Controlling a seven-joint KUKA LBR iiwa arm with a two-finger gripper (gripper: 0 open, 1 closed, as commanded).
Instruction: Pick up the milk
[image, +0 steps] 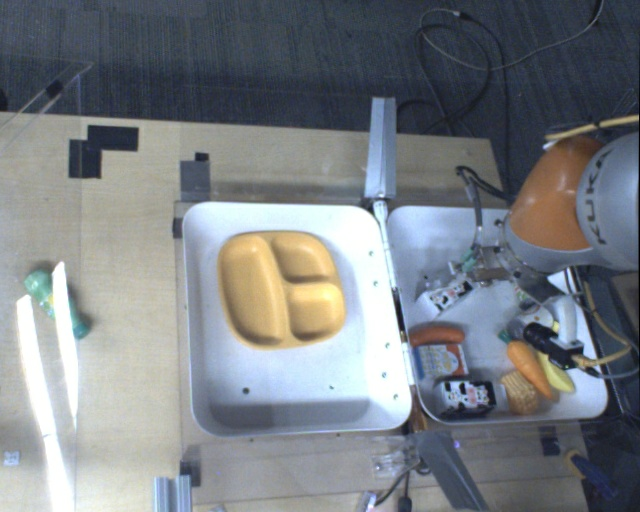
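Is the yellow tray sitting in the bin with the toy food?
No, the yellow tray lies in the left bin; the toy food is in the right bin.

A robotics lab: a pale wooden bench (110, 240) carries two shallow white bins (200, 300) in metal brackets (381, 150), loose black cables (470, 50) trail over dark carpet (250, 50), and black tape marks (95, 148) sit on the wood.
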